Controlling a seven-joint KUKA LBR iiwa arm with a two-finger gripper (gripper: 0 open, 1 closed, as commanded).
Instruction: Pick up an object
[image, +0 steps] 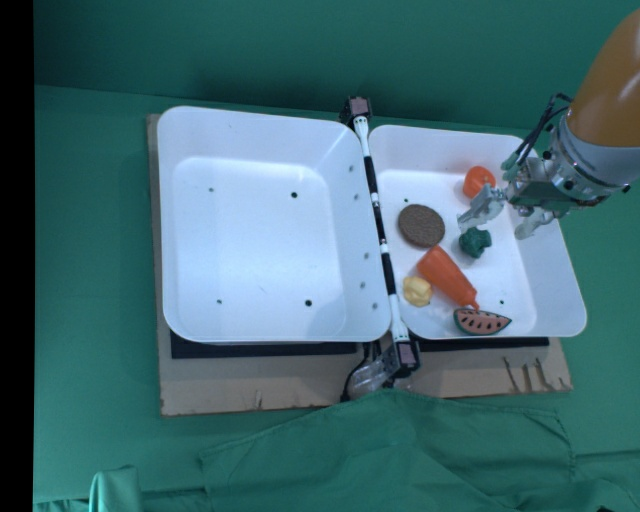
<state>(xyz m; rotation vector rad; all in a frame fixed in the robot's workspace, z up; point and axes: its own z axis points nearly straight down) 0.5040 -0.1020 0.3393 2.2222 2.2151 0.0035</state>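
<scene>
So from where I'm standing, the arm (605, 90) comes in from the right with that orange band above the wrist, and the gripper (505, 212) is hanging over the right bin (560, 300). The two fingers look spread apart, one (480, 209) pointing toward the middle of the bin and the other out toward its right side, with nothing between them, so released and holding zip.

All the stuff is in the right bin. Just below the left finger there's a small dark green broccoli (475, 241), lumpy, looks like a toy floret; it's just beside the fingertip but I can't tell if it's touching. Above it, near the bin's far wall, a small orange-red pepper-ish thing (478, 181), rounded and shiny. Left of the gripper lies a flat brown round cookie (421, 225), dotted texture on top. Below that an orange carrot (446, 275) lies slanted, fat end toward the cookie, narrow end pointing at the watermelon slice (481, 321), which is red with a green rind and sits at the near wall. A little yellow lumpy piece (417, 291) is tucked right against the carrot's left side.

Left bin (200, 140) is white with a few dark dots on its floor. Both bins sit on cardboard (250, 385) over green cloth (90, 250)
</scene>
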